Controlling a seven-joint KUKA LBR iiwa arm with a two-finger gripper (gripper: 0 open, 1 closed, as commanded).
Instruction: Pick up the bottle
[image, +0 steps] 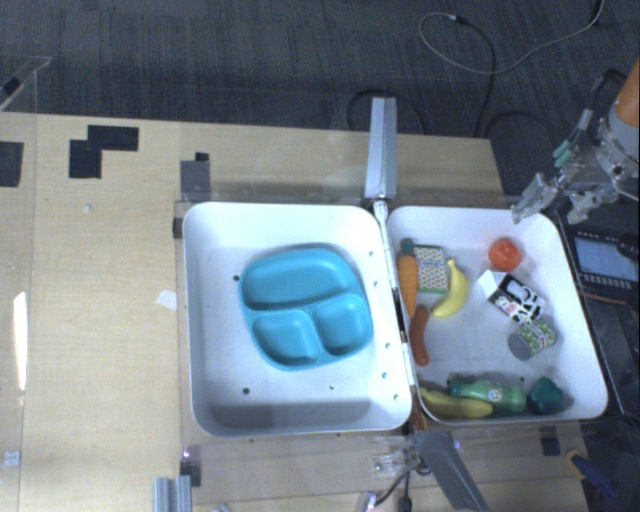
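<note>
- Bottle (490, 392), green, lying on its side along the near wall of the right bin (585, 345), nothing gripping it.
- Just left of it, touching, a yellow banana (452, 404) in the near left corner; just right of it, a dark green lump (546, 395) in the near right corner.
- Farther in, a small patterned cylinder (533, 338) tipped over, with a black-and-white box (515, 297) right behind it.
- Against the left wall, a reddish-brown sausage (420, 333) and an orange carrot (407, 279) end to end, lengthwise along the divider.
- Beside the carrot, a checkered little box (430, 267) and a second banana (453, 291) curving up against it.
- Toward the far right, a red-orange round fruit (505, 252).
- In the left bin (215, 300), a blue divided tray (303, 306), three compartments, sitting about centre.
- Farthest off, gripper (557, 202) poised above the right bin's far right corner, well apart from the bottle; two fingers spread apart, nothing between them.
- Behind the bench, dark carpet with a thin cable (470, 55) looping across.
</note>
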